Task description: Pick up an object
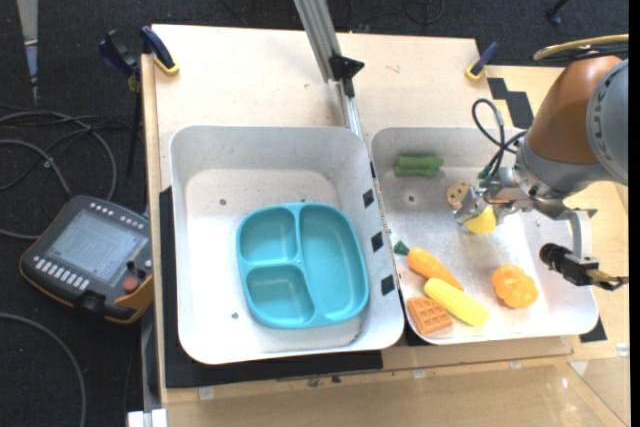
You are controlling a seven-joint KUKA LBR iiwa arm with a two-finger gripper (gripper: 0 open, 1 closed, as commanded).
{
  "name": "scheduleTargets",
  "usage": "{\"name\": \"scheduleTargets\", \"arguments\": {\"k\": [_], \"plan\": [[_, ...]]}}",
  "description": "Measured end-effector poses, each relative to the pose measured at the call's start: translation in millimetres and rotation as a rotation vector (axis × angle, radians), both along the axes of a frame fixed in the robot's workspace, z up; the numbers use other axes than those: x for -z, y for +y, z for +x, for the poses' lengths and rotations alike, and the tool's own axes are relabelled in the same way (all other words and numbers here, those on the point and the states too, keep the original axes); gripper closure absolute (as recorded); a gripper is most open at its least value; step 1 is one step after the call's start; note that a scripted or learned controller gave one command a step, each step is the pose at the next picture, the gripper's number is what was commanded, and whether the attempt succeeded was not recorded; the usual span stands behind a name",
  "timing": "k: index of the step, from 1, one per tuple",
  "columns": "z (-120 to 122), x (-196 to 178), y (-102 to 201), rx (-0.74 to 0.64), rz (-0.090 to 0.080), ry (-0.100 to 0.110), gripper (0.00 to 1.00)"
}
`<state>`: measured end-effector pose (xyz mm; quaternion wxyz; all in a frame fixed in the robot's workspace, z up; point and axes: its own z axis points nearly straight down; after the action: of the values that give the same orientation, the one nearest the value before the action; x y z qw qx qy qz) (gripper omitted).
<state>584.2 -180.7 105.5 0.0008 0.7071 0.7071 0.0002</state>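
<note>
We see open floor mid-right bin, between the green piece behind and carrot, corn, orange in front.

Our arm reaching in from the right

Our arm comes in from the right edge, its grey and orange body bent downward toward the bench. Our wrist narrows to the gripper, which points left and down, low over the right-hand side. Black cables loop above the wrist. We cannot make out how the gripper is set.
</note>
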Motion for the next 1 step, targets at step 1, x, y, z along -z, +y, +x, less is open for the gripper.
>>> {"name": "scheduleTargets", "arguments": {"k": [1], "plan": [[-6.1, -58.9, -5.2, 0.001, -0.002, -0.005, 1.0]]}}
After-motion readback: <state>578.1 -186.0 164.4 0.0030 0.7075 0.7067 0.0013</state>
